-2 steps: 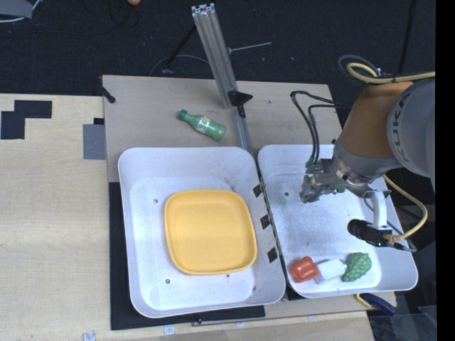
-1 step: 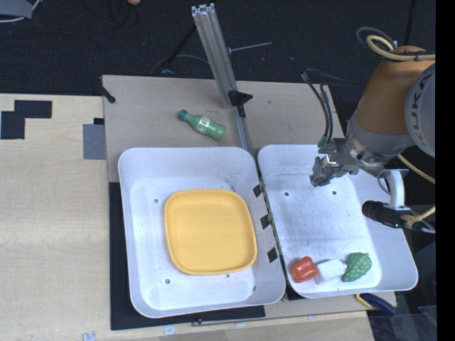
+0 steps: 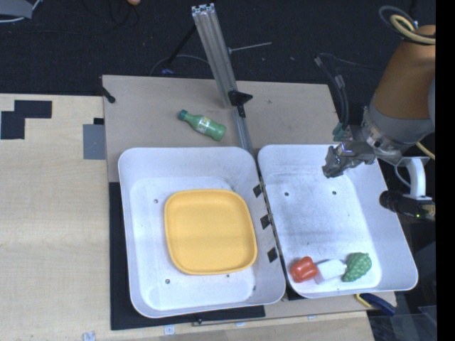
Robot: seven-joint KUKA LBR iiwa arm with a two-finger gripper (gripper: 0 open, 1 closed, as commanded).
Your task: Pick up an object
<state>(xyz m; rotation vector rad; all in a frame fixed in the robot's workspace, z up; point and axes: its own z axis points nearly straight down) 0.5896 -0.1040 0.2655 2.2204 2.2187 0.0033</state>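
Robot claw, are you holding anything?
Nothing shows in the gripper. It hangs above the right bin, far from the red toy, white block and green toy.

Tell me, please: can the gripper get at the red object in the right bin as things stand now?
Probably yes. The gripper hangs over the far part of the right bin, and the red object lies uncovered near the front wall. A white object touching it may crowd the grasp.

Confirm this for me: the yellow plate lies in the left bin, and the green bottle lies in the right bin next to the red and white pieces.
Wrong about the green bottle: the camera view shows it lying on the bench behind the left bin, outside both bins. The yellow plate does lie in the left bin.
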